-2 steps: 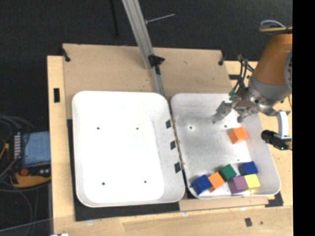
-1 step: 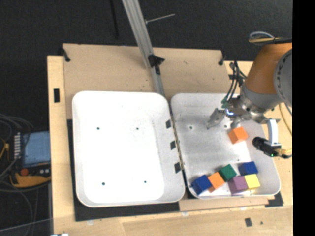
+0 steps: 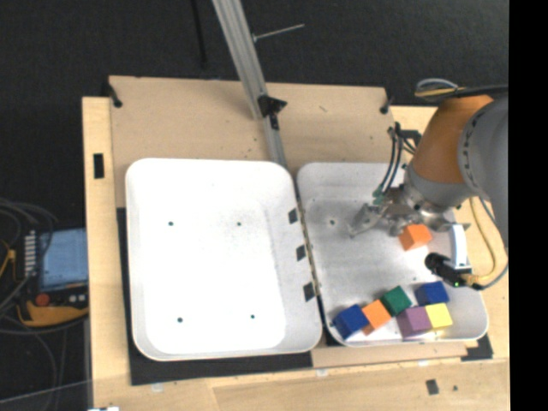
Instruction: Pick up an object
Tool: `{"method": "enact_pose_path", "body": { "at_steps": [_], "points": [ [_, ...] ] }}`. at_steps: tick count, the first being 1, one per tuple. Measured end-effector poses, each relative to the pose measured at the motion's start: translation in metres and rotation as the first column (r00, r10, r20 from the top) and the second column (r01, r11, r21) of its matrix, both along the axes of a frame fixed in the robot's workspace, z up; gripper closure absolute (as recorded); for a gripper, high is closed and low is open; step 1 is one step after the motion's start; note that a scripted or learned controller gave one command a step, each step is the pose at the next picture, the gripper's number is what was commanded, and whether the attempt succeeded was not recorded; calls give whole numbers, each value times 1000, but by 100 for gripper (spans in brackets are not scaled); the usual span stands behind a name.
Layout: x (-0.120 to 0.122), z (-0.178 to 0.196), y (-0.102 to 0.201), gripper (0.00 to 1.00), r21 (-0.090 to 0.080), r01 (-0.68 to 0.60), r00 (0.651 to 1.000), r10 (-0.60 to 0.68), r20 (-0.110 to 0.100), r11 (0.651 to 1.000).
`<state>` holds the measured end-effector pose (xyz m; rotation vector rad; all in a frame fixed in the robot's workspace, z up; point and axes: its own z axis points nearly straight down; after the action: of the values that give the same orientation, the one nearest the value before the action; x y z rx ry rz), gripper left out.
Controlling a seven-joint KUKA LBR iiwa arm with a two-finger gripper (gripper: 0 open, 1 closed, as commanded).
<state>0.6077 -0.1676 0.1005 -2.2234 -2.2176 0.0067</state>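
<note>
Nearest the camera, a cluster of blocks lies along the right bin's (image 3: 342, 187) near edge: blue block (image 3: 350, 320), orange block (image 3: 377, 313), green block (image 3: 396, 300), purple block (image 3: 414, 320), yellow block (image 3: 439, 316). Farther in, the jaws (image 3: 370, 220) hang over bare bin floor; whether they are open or closed, I cannot tell. A second orange cube (image 3: 415, 235) sits just beside the wrist. Judged step: approach, nothing grasped yet. Next the jaws need centring over one block. No legible writing.

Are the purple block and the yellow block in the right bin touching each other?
Touching. The camera view shows the purple block and the yellow block side by side near the right bin's front edge, with no white floor visible between them.
</note>
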Motion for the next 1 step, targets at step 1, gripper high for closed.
{"method": "enact_pose_path", "body": {
  "at_steps": [1],
  "points": [
    [2, 14, -1, 100, 1, 5, 1000, -5, 8, 1000]
  ]
}}
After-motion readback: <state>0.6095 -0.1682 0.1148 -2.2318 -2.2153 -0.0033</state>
